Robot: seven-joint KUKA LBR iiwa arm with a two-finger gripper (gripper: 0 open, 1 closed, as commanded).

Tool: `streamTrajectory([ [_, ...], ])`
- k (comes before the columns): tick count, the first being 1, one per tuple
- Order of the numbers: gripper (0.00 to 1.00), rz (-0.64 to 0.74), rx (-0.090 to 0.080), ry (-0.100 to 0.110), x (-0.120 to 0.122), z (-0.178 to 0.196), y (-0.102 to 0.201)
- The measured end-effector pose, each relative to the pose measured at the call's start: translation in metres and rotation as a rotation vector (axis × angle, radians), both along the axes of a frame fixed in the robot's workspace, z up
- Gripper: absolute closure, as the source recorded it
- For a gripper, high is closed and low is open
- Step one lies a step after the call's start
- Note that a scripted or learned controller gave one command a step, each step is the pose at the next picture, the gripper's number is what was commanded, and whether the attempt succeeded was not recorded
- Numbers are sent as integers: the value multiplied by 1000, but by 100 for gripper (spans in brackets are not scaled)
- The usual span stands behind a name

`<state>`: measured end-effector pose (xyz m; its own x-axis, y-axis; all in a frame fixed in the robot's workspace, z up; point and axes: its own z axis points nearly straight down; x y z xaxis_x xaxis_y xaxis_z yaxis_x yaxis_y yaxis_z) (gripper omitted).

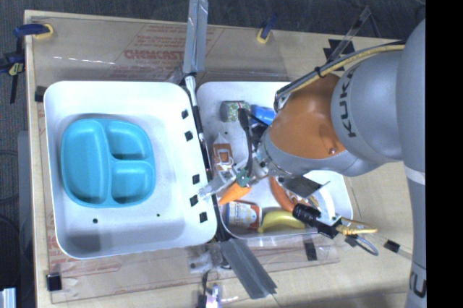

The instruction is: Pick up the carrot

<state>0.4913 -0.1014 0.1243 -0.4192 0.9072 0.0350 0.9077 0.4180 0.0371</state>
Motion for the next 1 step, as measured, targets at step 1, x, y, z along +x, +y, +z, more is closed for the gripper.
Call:
streamTrajectory([
  [1,0,60,-2,-7,2,0,1],
])
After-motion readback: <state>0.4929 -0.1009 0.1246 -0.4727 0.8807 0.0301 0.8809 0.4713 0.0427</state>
